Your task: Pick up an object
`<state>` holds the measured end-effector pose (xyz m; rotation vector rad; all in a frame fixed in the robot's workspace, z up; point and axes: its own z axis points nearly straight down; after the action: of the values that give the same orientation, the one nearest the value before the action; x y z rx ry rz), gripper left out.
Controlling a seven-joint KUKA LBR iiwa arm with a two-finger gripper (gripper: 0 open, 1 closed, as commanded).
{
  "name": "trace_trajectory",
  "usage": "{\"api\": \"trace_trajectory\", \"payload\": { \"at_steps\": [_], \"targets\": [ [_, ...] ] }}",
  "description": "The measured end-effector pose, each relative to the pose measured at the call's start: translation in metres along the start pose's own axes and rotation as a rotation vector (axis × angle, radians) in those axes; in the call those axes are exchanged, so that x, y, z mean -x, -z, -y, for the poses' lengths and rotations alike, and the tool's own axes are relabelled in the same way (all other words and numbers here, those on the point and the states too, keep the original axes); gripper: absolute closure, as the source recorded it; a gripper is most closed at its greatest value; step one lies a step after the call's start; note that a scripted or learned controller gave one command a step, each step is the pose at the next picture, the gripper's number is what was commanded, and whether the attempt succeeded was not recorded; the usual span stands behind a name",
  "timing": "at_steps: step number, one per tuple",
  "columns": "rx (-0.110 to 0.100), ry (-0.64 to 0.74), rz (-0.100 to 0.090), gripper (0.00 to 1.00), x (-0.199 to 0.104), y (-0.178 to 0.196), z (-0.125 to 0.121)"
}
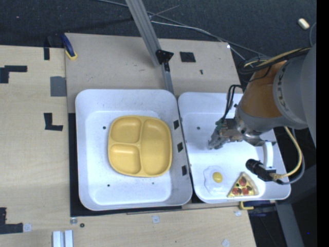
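In the right bin [198,104] a toy fried egg [214,177] lies near the front wall, with a pizza slice [243,186] just right of it. My gripper [216,140] hangs over the middle of this bin, above and slightly behind the egg, apart from both toys. Its dark fingers point down and left, and nothing shows between them. The arm's wrist and orange band cover the bin's right side.
The left bin [92,107] holds a yellow divided plate [140,145] at its middle. A grey metal bar [149,30] runs from the top down to the gap between the bins. Cables loop at the right of the arm.
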<state>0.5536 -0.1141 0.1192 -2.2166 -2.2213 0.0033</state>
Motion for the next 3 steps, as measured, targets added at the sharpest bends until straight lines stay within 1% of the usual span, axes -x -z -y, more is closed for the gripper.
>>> {"api": "trace_trajectory", "payload": {
  "at_steps": [1,2,3],
  "targets": [
    [0.007,-0.001,0.002,1.0,0.004,0.06,-0.006],
    [0.004,-0.001,0.001,1.0,0.004,0.082,-0.007],
    [0.003,0.003,0.0,1.0,-0.047,0.091,-0.009]
  ]
}}
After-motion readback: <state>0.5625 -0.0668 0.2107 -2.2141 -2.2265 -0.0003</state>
